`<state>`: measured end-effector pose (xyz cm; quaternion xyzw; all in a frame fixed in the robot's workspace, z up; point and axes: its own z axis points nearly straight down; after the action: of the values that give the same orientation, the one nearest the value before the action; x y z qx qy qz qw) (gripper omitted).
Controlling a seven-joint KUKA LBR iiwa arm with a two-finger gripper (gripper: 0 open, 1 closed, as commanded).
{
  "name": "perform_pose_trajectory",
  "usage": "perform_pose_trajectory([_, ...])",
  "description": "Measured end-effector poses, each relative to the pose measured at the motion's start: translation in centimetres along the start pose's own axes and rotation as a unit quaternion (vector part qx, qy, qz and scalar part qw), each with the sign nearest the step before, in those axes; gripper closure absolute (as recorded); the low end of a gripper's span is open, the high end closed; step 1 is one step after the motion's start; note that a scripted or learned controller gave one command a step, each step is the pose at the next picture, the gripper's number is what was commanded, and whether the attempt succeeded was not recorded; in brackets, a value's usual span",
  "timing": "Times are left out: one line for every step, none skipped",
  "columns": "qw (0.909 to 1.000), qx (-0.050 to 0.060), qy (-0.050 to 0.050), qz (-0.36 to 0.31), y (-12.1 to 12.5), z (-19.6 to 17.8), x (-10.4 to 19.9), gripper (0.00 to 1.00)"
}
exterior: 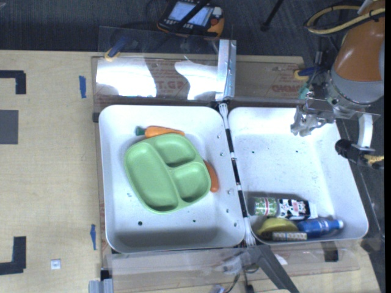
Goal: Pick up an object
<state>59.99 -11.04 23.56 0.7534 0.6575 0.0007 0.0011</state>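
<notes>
- The arm (pixel 360 54) comes in from the right side and hangs over the far right corner of the right bin (pixel 275 163).
- The gripper (pixel 303 126) points down near the back wall of that bin. It is up in the air and touches none of the things in the bin.
- I cannot tell if the jaws are wide or narrow, because the tips are small and blurry. Nothing seems to be between them.
- The things to pick sit well away from the gripper, at the near edge of the right bin. They look like they slid there together, since they are bunched up against the wall.
- One is a can (pixel 280 207) lying on its side. Just below it is a yellow thing (pixel 278 226) and a blue bottle (pixel 317 226), also lying down. The three are touching or almost touching.
- The left bin (pixel 116 218) holds a green tray (pixel 168 173) with sections. It sits tilted in the middle.
- An orange thing (pixel 162 130) pokes out from behind the tray, and another orange bit (pixel 212 177) shows at its right edge. The tray covers most of them, so they would be hard to grab.
- I think the pick has not started yet. The gripper would need to move toward the near side and go down to reach the can or the bottle.
</notes>
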Motion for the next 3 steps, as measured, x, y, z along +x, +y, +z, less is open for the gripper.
perform_pose_trajectory([0.9988,-0.001,0.0,-0.049,3.5,-0.2,5.2,1.0])
perform_pose_trajectory([0.9983,0.001,0.0,-0.058,4.0,1.1,6.4,1.0])
perform_pose_trajectory([1.0,0.002,0.0,-0.009,1.4,-1.6,-1.0,1.0])
